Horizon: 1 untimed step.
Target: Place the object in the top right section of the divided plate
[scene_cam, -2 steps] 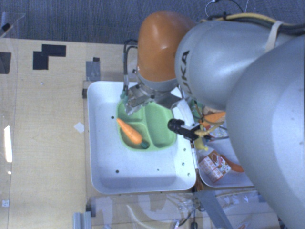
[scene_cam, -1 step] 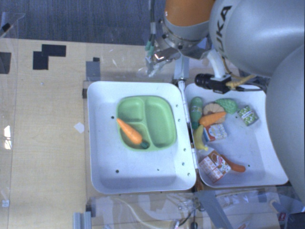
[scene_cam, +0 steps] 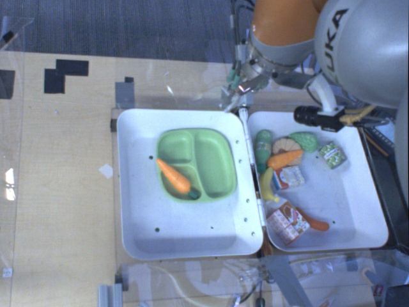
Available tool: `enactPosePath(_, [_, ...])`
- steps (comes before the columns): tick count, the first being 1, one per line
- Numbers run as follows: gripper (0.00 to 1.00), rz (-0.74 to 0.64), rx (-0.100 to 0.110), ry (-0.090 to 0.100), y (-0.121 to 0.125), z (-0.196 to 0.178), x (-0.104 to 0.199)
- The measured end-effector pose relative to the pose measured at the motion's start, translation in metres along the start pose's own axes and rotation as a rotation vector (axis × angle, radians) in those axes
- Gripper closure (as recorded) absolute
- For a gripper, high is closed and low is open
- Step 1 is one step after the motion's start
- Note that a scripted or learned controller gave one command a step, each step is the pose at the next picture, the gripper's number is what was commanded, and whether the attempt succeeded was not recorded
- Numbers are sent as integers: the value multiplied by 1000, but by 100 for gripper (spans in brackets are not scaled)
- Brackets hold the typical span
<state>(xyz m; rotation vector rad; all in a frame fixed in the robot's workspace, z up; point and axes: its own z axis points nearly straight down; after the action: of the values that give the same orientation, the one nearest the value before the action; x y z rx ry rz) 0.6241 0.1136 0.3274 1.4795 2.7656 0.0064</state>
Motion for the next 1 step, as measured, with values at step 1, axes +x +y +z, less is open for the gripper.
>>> enactPosePath(1, [100,-245,2,0,-125,95,-21])
